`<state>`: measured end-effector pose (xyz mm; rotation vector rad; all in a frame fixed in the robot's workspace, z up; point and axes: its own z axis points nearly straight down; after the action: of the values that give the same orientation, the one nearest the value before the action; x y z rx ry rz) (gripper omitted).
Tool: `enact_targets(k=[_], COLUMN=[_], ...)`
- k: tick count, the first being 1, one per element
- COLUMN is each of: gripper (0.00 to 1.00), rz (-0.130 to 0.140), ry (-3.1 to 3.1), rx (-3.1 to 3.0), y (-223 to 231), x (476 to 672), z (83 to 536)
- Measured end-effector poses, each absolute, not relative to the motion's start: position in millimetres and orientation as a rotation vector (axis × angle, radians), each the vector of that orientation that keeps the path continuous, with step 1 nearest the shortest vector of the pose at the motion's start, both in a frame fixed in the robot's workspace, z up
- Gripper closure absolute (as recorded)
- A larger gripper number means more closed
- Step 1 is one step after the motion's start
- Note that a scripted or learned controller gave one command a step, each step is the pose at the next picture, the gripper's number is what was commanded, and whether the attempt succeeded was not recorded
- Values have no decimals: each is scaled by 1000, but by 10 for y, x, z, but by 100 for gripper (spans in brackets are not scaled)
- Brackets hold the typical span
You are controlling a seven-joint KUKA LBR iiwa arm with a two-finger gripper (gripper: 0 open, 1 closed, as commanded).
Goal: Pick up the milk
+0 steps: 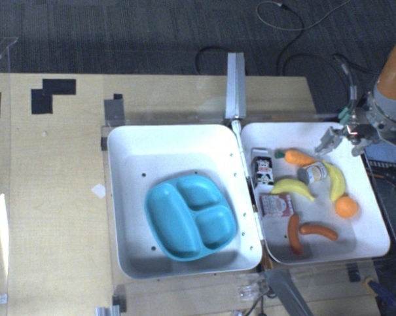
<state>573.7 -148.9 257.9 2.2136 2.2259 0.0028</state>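
Gripper near milk, label unreadable

Grey arm, orange band, metallic tool.

Even, fairly bright overhead light. The two shallow white plastic bins look slightly washed out. A soft shadow lies beneath the turquoise divided plastic tray, well left of the two-finger gripper. Focus is soft throughout; the gripper and small items are slightly blurred.
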Motion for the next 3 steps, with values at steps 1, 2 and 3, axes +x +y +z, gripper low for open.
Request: enact_targets(k=[1,2,3], gripper=[0,0,0], rz=[6,12,12], ry=[2150,1907,1788], rx=[2284,2484,2566], y=[-1319,-1635,-879], x=[6087,5684,6158], z=[1335,895,898])
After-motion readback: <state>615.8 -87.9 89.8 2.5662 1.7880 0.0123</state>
